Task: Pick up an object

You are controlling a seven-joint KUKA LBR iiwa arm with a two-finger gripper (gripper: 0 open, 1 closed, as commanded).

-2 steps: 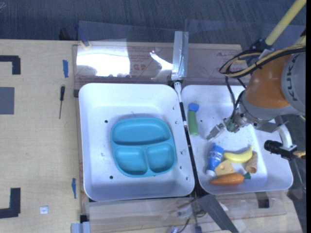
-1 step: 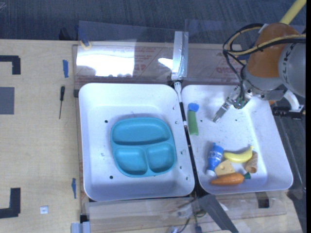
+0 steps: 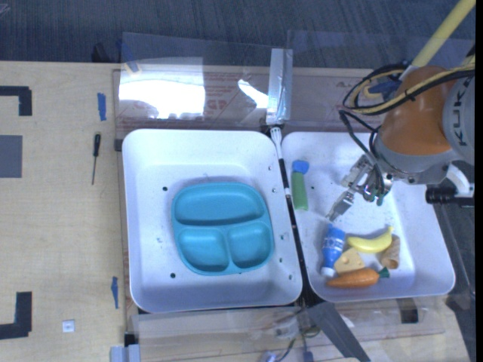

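Note:
In the right bin (image 3: 423, 277) lie a green marker with a blue cap (image 3: 300, 186), a blue and white tube (image 3: 332, 251), a yellow banana (image 3: 371, 240), an orange carrot (image 3: 353, 279), a tan wedge (image 3: 349, 262) and a small brown piece (image 3: 390, 256). My gripper (image 3: 346, 193) hangs over the middle of this bin, above the bare floor between the marker and the banana. Its fingers point down and to the left, spread open, with nothing between them.
The left bin (image 3: 143, 202) holds a blue divided plate (image 3: 223, 226). A clear plastic sheet (image 3: 196, 89) and a metal post (image 3: 279, 85) stand behind the bins. A small screwdriver (image 3: 96, 157) lies on the bench at left.

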